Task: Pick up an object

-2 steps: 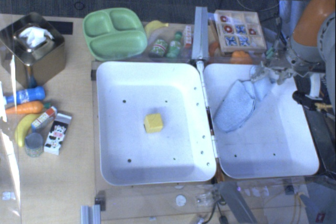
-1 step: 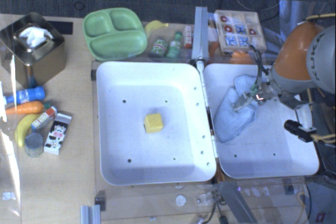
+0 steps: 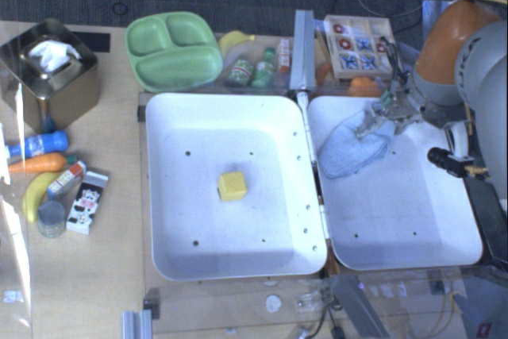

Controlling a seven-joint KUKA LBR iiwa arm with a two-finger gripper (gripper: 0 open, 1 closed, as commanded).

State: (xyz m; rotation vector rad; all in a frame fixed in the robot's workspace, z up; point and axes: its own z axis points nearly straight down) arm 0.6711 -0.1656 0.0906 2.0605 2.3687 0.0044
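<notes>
- Over the right bin (image 3: 444,242), near its far edge, the gripper (image 3: 379,117) sits at the upper end of a pale blue cloth (image 3: 349,151); can't tell from this slanted view whether the jaws are released or clenched, metal parts blur together.
- Cloth lies crumpled in the right bin's far-left part, close to the divider; can't confirm it is actually caught.
- Risk, as a guess: only a thin fold gets pinched, so the limp fabric slides out on lift, or drags against the bin wall.
- Long axis of the cloth runs diagonally, from lower left near the divider up-right toward the gripper; narrow end points at the gripper, broad rounded end toward the divider.
- Left bin (image 3: 182,250) holds a yellow block (image 3: 232,186), well apart from the arm (image 3: 468,67).
</notes>
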